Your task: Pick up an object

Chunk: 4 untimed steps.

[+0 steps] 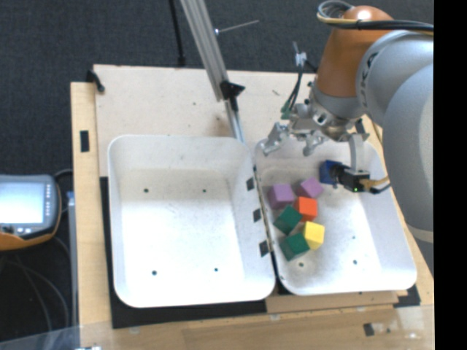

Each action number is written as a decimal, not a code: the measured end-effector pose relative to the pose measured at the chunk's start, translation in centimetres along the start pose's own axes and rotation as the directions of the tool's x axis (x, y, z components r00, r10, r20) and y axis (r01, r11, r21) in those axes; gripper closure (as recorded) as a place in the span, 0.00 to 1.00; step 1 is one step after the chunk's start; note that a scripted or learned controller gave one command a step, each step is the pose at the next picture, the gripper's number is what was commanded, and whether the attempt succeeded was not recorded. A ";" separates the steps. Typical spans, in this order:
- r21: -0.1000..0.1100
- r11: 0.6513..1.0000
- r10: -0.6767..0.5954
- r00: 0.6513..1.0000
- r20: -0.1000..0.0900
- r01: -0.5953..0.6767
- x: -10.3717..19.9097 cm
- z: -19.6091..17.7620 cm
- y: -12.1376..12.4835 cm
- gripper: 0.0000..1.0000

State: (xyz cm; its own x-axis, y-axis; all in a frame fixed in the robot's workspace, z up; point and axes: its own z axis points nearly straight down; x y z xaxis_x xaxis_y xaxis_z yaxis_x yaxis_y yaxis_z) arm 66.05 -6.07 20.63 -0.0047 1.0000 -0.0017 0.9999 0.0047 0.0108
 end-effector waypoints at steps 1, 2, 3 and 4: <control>0.003 1.000 0.007 1.000 0.001 -0.007 -4.0 -9.0 -3.2 0.00; 0.021 1.000 -0.001 1.000 -0.004 0.001 1.1 -1.0 -9.9 0.00; 0.013 1.000 -0.001 1.000 -0.002 0.001 6.1 1.0 -9.5 0.00; 0.010 1.000 0.006 1.000 -0.002 -0.006 5.9 0.9 -9.5 0.00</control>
State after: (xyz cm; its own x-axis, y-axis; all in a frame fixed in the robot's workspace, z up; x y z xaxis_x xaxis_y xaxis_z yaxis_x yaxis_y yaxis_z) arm 56.52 -0.26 19.65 0.0008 1.0000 0.0005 1.0000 -0.0008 0.0005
